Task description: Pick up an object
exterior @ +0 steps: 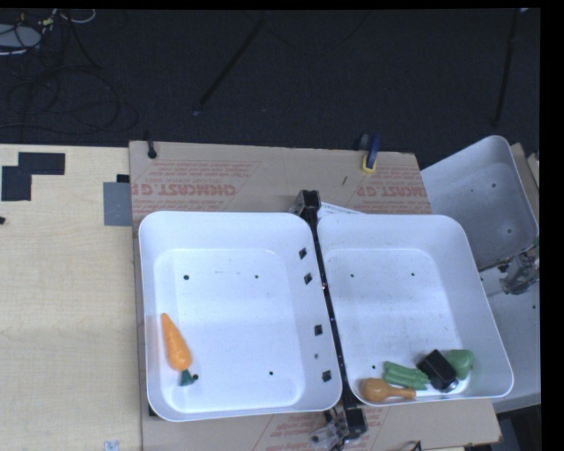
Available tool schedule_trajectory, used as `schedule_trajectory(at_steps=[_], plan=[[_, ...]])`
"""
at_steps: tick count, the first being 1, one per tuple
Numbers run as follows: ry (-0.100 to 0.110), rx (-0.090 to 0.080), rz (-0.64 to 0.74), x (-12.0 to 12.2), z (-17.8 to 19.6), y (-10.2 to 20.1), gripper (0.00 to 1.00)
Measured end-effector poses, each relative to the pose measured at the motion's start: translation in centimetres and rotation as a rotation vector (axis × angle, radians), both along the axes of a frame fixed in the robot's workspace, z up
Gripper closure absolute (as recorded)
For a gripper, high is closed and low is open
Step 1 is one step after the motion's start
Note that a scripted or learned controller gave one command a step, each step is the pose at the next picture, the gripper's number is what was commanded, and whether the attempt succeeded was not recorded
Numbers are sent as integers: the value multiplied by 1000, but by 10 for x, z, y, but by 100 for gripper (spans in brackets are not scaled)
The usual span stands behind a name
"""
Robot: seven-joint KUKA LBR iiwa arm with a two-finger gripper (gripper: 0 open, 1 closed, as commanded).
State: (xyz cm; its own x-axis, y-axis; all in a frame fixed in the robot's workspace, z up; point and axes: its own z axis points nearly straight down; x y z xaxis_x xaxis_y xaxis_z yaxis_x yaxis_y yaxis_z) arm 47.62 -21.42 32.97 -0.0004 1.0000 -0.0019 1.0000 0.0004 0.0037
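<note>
On the counter [70, 291] two white bins stand side by side. In the left bin [225, 231] an orange carrot [174, 343] lies near the front left corner, its green top toward the front wall. In the right bin [397, 231], at the front right corner, four things lie close together: a yellow-orange pear-shaped toy [384, 391], a green pod [405, 376], a black block [438, 370] and a green round piece [460, 359]. The state of the pincer I cannot tell.

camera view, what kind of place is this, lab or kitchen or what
Most likely a robotics lab bench, not a kitchen: two white bins clamped side by side on a board, toy food such as a carrot as grasp targets, and loose cables on the dark floor behind.
</note>
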Motion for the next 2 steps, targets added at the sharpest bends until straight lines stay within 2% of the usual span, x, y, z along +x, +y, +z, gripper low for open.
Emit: schedule_trajectory(at_steps=[1, 2], plan=[[3, 1, 0, 0, 26, 0, 100], [13, 5, -1, -1, -53, 2, 100]])
